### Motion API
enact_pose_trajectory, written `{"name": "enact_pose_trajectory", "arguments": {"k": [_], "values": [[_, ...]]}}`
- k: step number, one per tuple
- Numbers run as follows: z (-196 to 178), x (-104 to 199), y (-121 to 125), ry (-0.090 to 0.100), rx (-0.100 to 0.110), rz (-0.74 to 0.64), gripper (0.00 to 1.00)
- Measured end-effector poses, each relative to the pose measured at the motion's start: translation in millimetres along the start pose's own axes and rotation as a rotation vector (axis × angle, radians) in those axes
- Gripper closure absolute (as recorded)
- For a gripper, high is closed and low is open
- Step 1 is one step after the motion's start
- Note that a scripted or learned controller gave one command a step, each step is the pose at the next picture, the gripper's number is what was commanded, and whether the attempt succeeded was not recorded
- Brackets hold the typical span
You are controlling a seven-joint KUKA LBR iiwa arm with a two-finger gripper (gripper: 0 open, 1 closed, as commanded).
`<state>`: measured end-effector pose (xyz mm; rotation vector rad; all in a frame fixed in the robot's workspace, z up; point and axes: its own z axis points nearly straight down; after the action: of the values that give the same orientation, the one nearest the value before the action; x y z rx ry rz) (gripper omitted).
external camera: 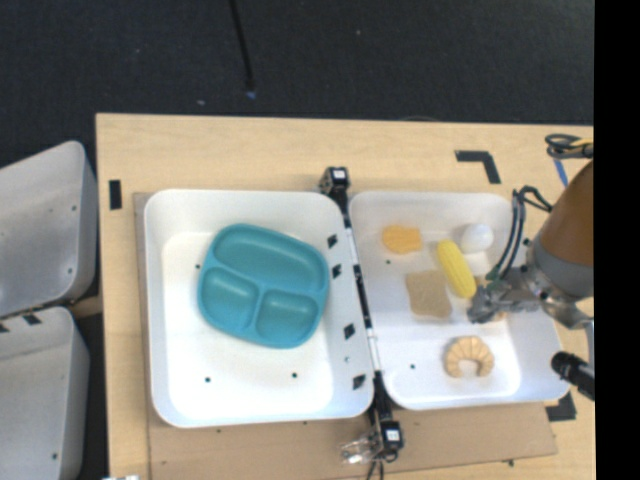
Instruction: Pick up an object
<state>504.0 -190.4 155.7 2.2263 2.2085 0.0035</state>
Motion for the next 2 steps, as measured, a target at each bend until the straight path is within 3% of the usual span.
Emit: {"name": "enact_pose_trajectory", "arguments": {"k": [2], "values": [[-112.1,-16.9,10.8,-0.002,-0.003,-0.011,1.0]]}}
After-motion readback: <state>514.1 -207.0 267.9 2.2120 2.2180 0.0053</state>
